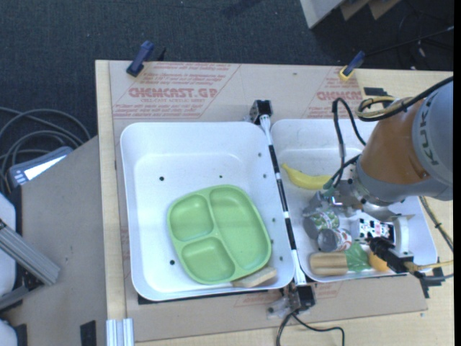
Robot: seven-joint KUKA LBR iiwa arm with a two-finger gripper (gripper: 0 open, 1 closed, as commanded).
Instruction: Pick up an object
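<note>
Two white bins sit side by side on the desk (180, 92), their inner rims touching along a black strip. Left bin (144, 150): a green divided plate (217, 233) sits toward the near right, with a tan block (253, 279) at its near edge against the bin's near rim. Open floor lies along this bin's far and left sides.

Right bin (302, 135): a yellow banana (306, 179) lies toward the left wall, a grey crumpled item (320, 218) is just nearer, and a tan cylinder (328, 264) rests by the near rim beside something green (356, 258). The far strip is bare.

The arm (400, 150) enters from the right and covers the bin's right half. The end effector (333, 197) hangs low between banana and grey item. Whether it is apart or together, cannot tell.
</note>
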